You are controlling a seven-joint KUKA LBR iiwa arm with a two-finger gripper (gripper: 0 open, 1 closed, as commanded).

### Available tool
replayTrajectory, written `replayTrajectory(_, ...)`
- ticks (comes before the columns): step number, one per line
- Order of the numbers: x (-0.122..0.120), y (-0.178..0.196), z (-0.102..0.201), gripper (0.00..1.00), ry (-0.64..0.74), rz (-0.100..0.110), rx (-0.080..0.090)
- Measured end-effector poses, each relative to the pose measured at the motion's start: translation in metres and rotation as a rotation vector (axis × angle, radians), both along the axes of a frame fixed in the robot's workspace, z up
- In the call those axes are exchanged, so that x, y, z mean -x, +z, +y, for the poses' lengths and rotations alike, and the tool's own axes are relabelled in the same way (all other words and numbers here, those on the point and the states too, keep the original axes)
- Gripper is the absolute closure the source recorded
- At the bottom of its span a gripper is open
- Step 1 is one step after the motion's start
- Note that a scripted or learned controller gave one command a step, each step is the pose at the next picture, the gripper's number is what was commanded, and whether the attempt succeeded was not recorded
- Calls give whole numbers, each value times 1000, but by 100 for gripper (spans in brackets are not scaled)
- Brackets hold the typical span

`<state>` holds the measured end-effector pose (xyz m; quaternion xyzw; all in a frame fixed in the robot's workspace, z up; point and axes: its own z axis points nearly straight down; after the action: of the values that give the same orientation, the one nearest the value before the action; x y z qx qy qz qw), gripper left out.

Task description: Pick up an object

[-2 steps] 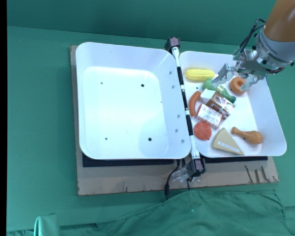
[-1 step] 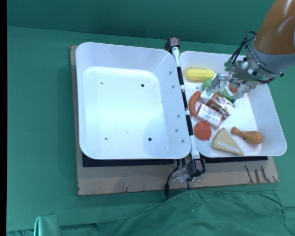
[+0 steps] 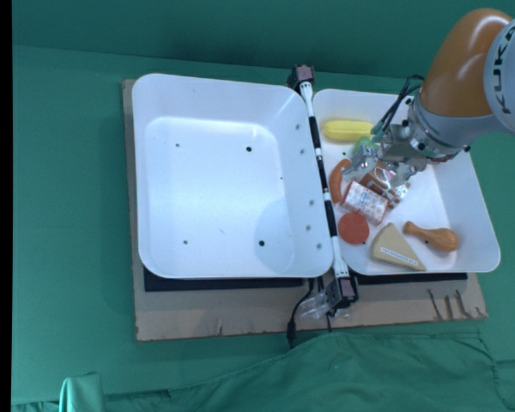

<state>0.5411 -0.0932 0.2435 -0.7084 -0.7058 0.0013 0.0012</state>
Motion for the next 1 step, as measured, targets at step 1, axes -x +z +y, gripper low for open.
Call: replayTrajectory(1,-12,-23,-5,0,0,-29,7)
